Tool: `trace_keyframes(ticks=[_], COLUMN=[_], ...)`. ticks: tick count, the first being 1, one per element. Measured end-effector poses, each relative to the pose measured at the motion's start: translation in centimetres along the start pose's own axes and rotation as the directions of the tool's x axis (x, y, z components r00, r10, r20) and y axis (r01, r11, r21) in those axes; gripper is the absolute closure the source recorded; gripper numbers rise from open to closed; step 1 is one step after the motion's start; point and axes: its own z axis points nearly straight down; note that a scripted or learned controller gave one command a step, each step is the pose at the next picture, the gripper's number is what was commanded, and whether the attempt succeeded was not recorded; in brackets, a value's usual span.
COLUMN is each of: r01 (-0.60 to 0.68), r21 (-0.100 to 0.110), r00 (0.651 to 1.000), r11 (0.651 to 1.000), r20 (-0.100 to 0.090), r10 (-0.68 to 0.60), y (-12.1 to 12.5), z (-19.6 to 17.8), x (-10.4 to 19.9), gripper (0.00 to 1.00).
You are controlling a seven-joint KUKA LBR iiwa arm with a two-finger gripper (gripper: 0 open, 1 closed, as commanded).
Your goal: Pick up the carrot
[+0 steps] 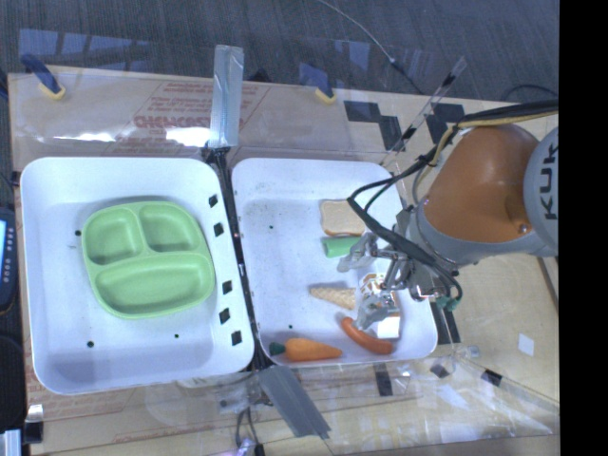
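- The bench (532,350) is pale wood-coloured; a clear plastic sheet (123,112) with faint red print lies along its far side. The print is too blurred to read.
- Beyond the bench the floor (142,8) is dark grey carpet with a fine ribbed weave.
- Strips of grey tape (226,93) run over the seam between the two bins at the far edge, and another strip (290,397) sits at the near edge of the same seam.
- The left bin (47,350) holds a light green divided plate (147,259) with three compartments, lying flat near its middle.
- The right bin (285,188) holds the carrot (306,351) in its near left corner, close to the front wall. Its long axis runs roughly left to right, almost parallel to that wall; the green stub end points left toward the seam and the orange body runs right.
- Also in the right bin: a slice of bread (340,218), a small green piece (338,247) just below it, a pale waffle cone (332,295), and a reddish sausage (366,337) to the right of the carrot, apart from it.
- The gripper (378,307) hangs over the right part of that bin, just above the sausage; whether its jaws are apart or together cannot be told here.
- Black letters "KU" (544,183) show on the grey arm beside the orange band (480,183).
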Motion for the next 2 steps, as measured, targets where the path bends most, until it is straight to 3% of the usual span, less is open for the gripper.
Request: trace_keyframes(ticks=[1, 2], r01=[-0.334, -0.326], r21=[-0.001, 0.0], r00=[0.942, 0.945], r11=[0.942, 0.945], r20=[-0.006, -0.001], r10=[0.334, 0.326], y=[2.1, 2.2], z=[9.1, 8.0], x=[-0.9, -1.1], gripper=[0.0, 1.0])
